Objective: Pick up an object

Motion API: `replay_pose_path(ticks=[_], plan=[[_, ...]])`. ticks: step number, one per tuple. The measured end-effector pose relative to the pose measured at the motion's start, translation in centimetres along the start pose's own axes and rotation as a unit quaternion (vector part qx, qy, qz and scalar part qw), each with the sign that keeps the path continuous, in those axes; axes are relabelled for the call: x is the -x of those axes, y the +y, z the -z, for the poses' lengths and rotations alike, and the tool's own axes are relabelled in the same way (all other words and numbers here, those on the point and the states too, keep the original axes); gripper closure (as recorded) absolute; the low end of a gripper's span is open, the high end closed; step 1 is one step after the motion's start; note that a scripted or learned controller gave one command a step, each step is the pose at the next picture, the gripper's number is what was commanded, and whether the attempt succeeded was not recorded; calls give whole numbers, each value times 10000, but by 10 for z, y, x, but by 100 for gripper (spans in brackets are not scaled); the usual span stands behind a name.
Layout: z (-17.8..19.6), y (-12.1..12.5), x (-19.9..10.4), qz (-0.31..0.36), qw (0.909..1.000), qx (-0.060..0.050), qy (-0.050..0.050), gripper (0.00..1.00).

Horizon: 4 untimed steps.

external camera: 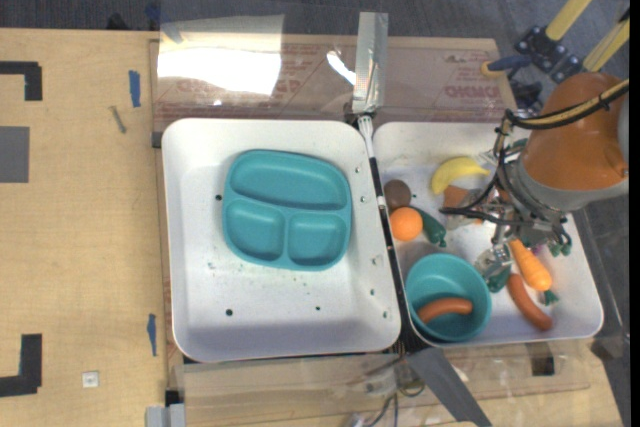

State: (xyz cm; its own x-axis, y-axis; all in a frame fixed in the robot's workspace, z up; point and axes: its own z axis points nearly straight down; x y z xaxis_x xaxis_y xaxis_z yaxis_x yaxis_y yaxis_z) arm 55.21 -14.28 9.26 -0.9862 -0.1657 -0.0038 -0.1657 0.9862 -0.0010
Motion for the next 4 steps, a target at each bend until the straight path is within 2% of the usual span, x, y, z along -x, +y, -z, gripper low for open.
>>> replay_pose_path(ticks=[1,2,3,4], plan=[[-4,1,75,-737,9973,-2,-36,0],[0,21,21,-1279,9917,-33,-128,0],[-3,18,46,-1939,9810,-3,-46,0],[2,7,100,-1944,9808,24,162,0]])
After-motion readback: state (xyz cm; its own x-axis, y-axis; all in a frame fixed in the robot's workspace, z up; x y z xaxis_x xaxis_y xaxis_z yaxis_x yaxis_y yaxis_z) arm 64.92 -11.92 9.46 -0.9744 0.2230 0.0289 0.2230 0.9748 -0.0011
